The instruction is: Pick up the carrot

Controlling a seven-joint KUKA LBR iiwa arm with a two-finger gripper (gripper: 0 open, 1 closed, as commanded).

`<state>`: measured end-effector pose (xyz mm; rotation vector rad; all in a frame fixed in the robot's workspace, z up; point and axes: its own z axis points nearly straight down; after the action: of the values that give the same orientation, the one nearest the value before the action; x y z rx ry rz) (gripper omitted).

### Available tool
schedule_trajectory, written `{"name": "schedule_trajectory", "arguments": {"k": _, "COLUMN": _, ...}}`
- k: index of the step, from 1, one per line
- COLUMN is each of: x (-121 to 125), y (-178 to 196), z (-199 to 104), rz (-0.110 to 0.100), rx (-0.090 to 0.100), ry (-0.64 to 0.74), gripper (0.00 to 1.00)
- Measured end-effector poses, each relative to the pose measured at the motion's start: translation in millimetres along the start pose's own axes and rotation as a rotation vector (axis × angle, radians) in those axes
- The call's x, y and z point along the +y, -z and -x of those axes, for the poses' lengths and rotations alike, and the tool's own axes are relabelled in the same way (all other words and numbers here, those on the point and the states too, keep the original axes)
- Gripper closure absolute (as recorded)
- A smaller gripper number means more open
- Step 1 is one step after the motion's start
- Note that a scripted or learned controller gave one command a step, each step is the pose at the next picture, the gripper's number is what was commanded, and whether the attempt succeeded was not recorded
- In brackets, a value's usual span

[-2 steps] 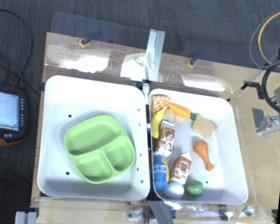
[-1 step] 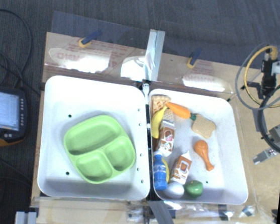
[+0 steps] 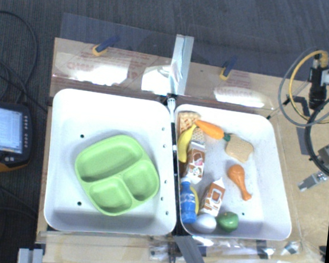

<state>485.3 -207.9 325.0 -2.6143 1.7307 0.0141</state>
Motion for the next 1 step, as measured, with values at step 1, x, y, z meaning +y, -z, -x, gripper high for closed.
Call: {"name": "schedule_trajectory", "arguments": {"k": 1, "x": -1.2, "y": 7.8, "z": 0.7, "rz": -0.001, "rx": -0.005, "ry": -0.003, "gripper": 1.0}}
